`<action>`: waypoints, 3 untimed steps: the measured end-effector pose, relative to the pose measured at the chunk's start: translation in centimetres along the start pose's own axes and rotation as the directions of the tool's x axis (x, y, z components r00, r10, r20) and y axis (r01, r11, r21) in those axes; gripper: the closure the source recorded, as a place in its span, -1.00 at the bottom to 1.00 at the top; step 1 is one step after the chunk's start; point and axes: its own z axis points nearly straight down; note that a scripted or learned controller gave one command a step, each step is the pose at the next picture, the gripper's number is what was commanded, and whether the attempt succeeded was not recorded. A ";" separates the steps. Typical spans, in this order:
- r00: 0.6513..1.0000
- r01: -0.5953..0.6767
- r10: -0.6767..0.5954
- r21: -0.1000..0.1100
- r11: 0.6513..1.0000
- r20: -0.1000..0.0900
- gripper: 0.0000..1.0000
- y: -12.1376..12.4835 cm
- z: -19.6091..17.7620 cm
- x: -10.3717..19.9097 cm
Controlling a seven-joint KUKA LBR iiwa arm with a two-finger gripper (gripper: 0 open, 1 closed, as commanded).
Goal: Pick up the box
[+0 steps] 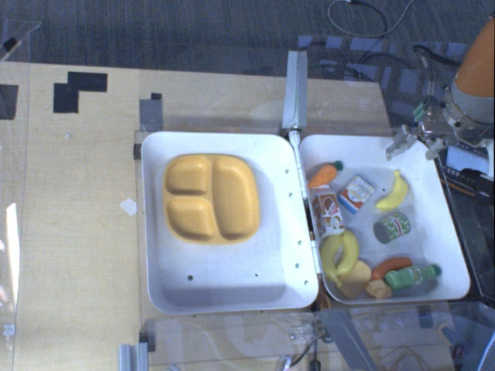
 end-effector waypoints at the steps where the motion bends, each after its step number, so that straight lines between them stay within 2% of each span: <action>1: 0.985 -0.170 0.170 -0.002 0.985 0.000 -1.00 1.6 9.8 6.9; 2: 0.997 -0.083 0.083 -0.008 0.997 0.001 -1.00 -1.1 10.3 8.5; 3: 0.997 -0.081 0.081 -0.011 0.997 -0.002 1.00 -0.9 9.3 8.7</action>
